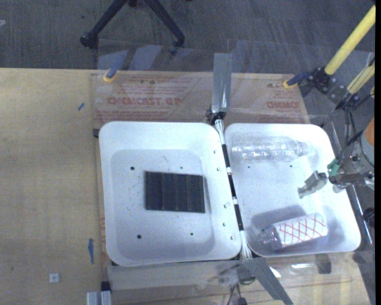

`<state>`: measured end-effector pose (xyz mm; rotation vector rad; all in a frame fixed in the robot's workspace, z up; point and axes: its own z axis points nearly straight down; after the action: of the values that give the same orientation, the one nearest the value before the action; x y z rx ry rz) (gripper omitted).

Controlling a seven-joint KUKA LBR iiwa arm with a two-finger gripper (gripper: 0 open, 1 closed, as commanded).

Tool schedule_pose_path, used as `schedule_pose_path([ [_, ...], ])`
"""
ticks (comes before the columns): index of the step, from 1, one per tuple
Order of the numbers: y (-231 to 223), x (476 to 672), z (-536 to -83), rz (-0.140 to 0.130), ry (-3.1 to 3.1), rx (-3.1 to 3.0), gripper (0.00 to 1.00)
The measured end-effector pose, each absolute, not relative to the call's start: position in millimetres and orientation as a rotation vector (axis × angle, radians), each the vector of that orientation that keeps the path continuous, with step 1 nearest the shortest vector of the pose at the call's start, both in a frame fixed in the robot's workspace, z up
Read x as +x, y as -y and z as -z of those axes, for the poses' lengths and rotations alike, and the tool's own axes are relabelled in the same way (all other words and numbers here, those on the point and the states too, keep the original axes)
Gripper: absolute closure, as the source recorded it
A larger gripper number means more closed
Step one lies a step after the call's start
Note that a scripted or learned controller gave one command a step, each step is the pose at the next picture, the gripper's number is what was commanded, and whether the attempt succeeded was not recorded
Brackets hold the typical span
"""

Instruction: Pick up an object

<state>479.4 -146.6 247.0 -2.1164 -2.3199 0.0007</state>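
Note:
The right bin [339,205] holds two bottles. A clear plastic bottle [271,149] lies on its side along the far wall. A bottle with a red-and-white lattice label [297,229] lies tilted near the front wall. My gripper [318,180] reaches in over the bin's right rim, between the two bottles and above the bin floor, with nothing seen in it. In the left bin [119,179] a flat dark ribbed rectangle [175,192] lies in the middle.
A metal divider post [221,83] stands at the back between the bins. Yellow-handled clamps [333,71] sit at the back right. Cardboard [149,95] lies behind the bins, and a chair base [134,18] stands on the floor beyond.

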Motion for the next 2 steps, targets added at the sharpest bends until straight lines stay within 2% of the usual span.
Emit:
schedule_pose_path([
  [1,188,523.7,-373,0.001,2.585,-1.796,0.00],
  [2,171,527.1,-259,0.001,2.297,-2.145,0.00],
])
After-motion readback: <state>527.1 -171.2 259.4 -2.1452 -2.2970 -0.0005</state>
